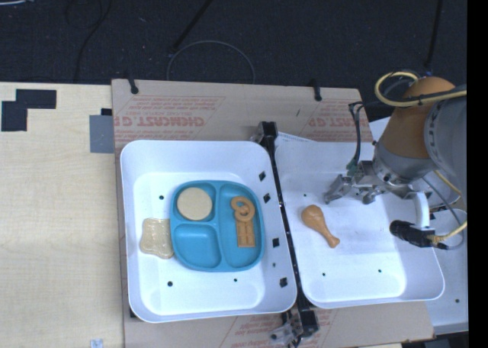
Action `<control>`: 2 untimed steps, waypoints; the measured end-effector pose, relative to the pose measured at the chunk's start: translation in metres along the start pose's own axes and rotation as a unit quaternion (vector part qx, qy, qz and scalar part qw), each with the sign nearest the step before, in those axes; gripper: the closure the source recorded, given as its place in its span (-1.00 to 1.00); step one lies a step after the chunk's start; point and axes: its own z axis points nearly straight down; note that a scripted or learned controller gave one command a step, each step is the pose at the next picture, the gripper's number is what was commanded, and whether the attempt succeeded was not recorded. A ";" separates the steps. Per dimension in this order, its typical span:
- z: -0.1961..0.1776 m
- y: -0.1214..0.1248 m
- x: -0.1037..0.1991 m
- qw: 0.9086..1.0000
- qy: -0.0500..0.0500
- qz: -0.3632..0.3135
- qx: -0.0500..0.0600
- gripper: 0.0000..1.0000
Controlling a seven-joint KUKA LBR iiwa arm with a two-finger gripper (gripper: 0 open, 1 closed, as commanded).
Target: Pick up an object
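Toy chicken drumstick (320,225) lies in right bin (366,278) just below-left of jaws (352,188), whose state I cannot tell; looks light, rigid, smooth plastic, best pinched across thin bone end.

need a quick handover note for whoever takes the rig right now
Pincer: low in the right bin, up and to the right of the drumstick, apart from it; grip state unclear.
Right bin: drumstick lying flat near the middle.
Left bin: blue tray holding a round biscuit and a key-shaped piece; a pale piece lies against the tray's left edge.
Done: nothing lifted.
Left: grasp and raise an object; the drumstick looks nearest.
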 end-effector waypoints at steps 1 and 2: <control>-0.013 0.001 -0.001 1.000 0.000 0.001 -0.001 1.00; -0.076 0.004 0.003 1.000 -0.001 -0.001 -0.005 1.00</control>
